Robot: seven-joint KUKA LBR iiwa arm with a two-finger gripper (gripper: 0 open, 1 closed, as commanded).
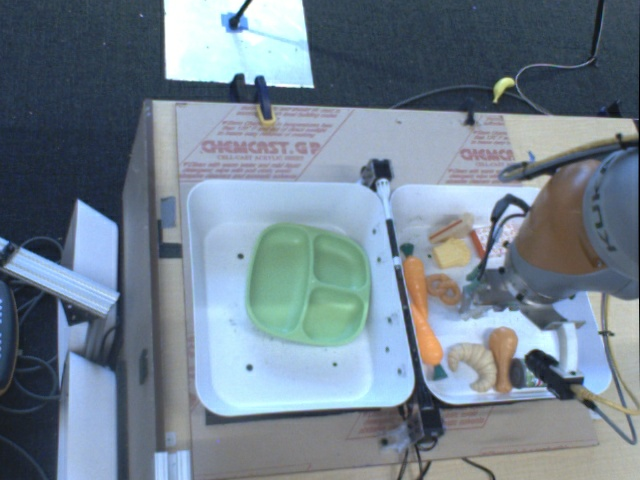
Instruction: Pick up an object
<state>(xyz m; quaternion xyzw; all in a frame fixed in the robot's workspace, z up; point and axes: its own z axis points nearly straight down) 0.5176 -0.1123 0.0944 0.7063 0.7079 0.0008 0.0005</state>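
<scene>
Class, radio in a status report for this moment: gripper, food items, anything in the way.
Gripper low in right bin, beside pretzel. Carrot, croissant, drumstick lying loose. Arm overhangs bin's right side.

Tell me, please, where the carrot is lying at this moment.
The carrot lies in the right bin, along its left wall next to the divider between the bins. A pretzel is just to its right, and a croissant lies near its lower end.

Glossy white plastic bins (230,388), matt green plastic tray (308,284), smooth plastic carrot (423,313).
</scene>
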